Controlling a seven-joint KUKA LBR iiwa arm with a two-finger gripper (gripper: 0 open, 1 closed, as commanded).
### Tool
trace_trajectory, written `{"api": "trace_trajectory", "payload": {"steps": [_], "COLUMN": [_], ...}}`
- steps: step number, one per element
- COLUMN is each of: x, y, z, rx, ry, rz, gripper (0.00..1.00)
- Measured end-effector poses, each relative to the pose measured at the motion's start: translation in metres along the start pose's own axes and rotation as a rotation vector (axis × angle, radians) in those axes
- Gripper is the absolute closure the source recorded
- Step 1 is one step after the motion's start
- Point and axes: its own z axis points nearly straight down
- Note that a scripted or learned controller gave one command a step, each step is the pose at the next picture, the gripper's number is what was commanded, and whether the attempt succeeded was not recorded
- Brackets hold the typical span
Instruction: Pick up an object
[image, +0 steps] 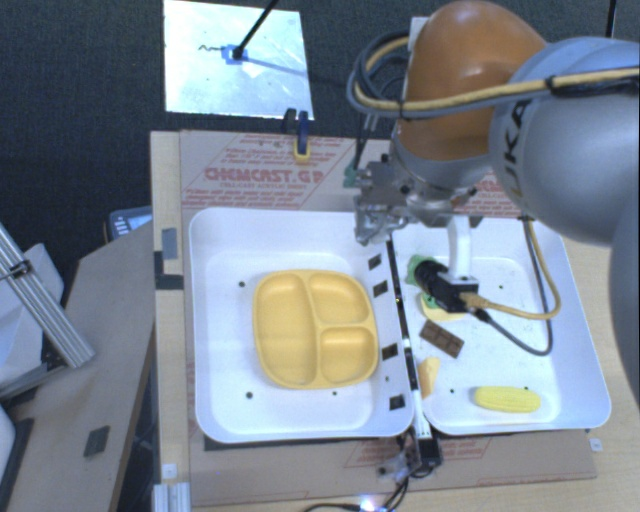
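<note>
My gripper (374, 226) hangs over the far end of the divider between the two white bins, under the grey and orange wrist. A yellow divided plate (315, 328) lies flat in the left bin (215, 300). In the right bin (580, 380) lie a brown ridged bar (441, 339), a pale yellow wedge (428, 376) against the divider, and a yellow corn cob (507, 400) near the front. A small green and yellow thing (417, 268) is partly hidden beneath the arm's hardware. I see nothing held in the gripper.
The arm's bulk covers the far right of the right bin. A cardboard sheet (260, 172) lies behind the bins with a blue and yellow clamp (299, 135) on it. A metal rail (35, 300) leans at the left.
</note>
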Motion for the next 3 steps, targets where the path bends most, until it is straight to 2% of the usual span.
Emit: {"api": "trace_trajectory", "payload": {"steps": [1, 2, 3], "x": [0.009, 0.103, 0.104], "y": [-0.014, -0.073, -0.092], "z": [-0.155, -0.052, -0.117], "rx": [-0.011, 0.02, 0.004], "ry": [0.007, 0.002, 0.005], "rz": [-0.011, -0.021, -0.013], "gripper": [1.0, 1.0, 1.0]}}
